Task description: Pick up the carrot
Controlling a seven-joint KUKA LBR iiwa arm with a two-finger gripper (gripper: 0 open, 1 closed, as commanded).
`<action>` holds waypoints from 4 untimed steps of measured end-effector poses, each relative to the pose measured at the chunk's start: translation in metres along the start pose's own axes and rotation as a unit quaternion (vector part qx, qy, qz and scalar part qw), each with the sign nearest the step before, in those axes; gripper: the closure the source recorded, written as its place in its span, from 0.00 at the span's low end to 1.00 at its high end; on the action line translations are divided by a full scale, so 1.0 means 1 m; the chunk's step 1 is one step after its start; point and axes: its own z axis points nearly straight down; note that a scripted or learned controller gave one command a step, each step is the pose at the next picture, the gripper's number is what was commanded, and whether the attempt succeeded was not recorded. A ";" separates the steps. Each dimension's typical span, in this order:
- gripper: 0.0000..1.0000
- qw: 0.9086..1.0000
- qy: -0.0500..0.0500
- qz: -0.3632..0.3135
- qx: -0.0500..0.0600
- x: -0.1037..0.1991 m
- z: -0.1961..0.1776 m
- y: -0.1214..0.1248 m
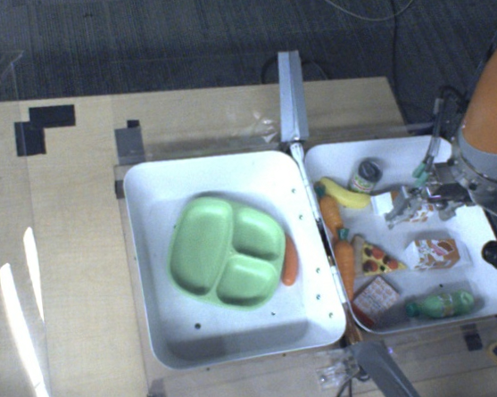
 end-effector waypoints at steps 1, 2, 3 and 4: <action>0.00 0.995 0.000 0.100 -0.001 0.013 -0.061 0.036; 0.00 1.000 0.000 -0.025 0.000 0.034 0.063 -0.023; 0.00 0.986 0.000 -0.167 0.000 -0.002 0.149 -0.014; 0.00 0.988 -0.005 -0.156 -0.005 -0.001 0.156 0.040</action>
